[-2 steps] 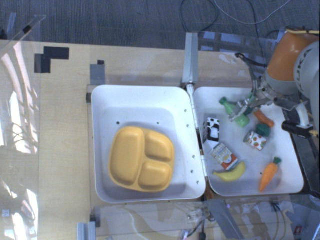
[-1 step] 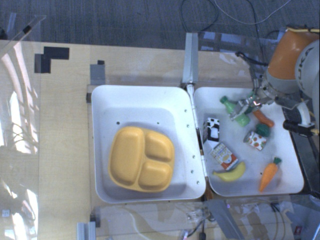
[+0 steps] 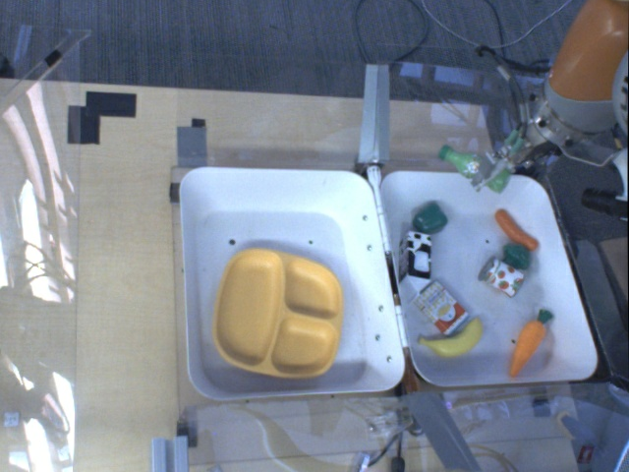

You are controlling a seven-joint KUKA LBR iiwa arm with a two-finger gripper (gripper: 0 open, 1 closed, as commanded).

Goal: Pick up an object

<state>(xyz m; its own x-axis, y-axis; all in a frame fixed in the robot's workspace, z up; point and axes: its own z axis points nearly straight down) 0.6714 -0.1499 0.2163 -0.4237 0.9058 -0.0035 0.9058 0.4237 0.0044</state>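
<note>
Your table (image 3: 118, 264) carries two bins: the left bin (image 3: 197, 214) holds one yellow tray (image 3: 278, 311); the right bin (image 3: 565, 293) holds seven small things, among them one banana (image 3: 452, 339) and one carrot (image 3: 528, 344). The hand (image 3: 496, 168) grasps a green bottle (image 3: 470, 162) — at the right bin's far rim, long axis left-right.

tray (image 3: 278, 313) in left bin (image 3: 201, 264), toys right
</note>
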